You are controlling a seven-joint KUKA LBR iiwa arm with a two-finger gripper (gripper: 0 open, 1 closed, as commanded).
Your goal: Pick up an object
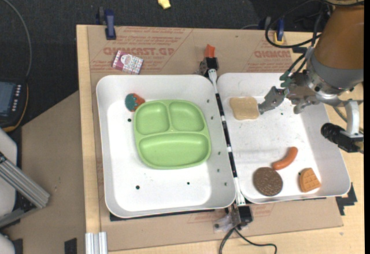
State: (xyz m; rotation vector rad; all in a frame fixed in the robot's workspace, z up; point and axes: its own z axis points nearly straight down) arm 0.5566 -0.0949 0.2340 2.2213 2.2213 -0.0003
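**Operator:** Layout check, left to right, please.

**Technician:** Left bin (pixel 115 189) holds a green divided plate (pixel 171 133), lying flat near the centre. A small red-and-green item (pixel 134 101) sits at the plate's upper-left corner, touching or nearly touching its rim; which cannot be resolved. Right bin (pixel 332 186) holds four candidates: a tan bread slice (pixel 244 108) near the upper-left, a sausage (pixel 285 158) lower down, a dark round patty (pixel 268 181) just below-left of the sausage, and an orange waffle piece (pixel 309 179) to the patty's right.

**Operator:** Gripper status?

**Technician:** Gripper (pixel 284 98) sits over the upper part of the right bin, just beside the bread slice on its right. Fingers are spread apart, one reaching toward the bread and the other toward the bin's right side. Nothing lies between them.

**Operator:** Current step?

**Technician:** Judged as approach, before any grasp. No object is lifted; all four lie on the bin floor.

**Operator:** Requirement for the next move?

**Technician:** Bread slice is the nearest target. The gripper would need to shift left until the slice lies between the fingers, descend to the bin floor, then close. The slice is thin and flat, so a shallow descent would likely close on air. The bin's dividing wall stands near the slice; clearance for the left finger should be watched.
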